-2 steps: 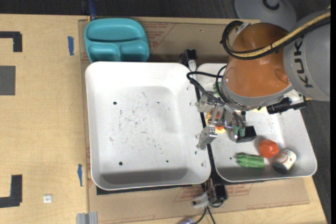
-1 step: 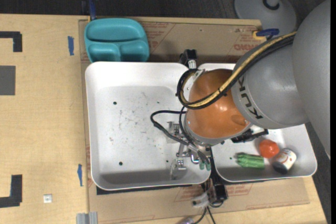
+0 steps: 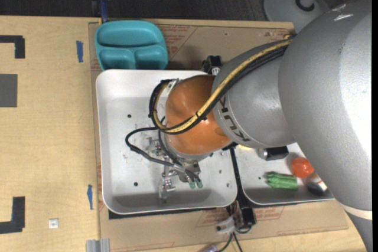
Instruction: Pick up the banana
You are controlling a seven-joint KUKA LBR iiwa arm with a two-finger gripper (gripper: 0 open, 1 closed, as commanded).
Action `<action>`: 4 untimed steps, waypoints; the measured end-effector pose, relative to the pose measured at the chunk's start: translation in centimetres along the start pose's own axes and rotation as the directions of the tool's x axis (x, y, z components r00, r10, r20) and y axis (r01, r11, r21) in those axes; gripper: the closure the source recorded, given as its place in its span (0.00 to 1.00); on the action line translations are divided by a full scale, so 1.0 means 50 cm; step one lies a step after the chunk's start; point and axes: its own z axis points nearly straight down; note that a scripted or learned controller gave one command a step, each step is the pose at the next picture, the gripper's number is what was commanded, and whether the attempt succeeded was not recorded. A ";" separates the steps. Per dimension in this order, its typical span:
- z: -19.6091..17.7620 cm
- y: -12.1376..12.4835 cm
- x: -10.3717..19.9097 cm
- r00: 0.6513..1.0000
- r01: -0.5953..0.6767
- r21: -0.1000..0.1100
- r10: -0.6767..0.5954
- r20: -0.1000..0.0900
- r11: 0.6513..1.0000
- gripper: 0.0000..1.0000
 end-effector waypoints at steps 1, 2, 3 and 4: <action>-0.119 0.048 -0.097 0.984 -0.178 0.001 0.178 -0.001 0.984 0.00; 0.000 0.076 -0.036 0.991 0.134 0.000 -0.134 -0.001 0.991 0.00; 0.002 0.072 -0.059 0.974 -0.227 0.003 0.227 -0.004 0.974 0.00; -0.016 0.079 -0.049 0.975 -0.222 0.007 0.223 -0.027 0.975 1.00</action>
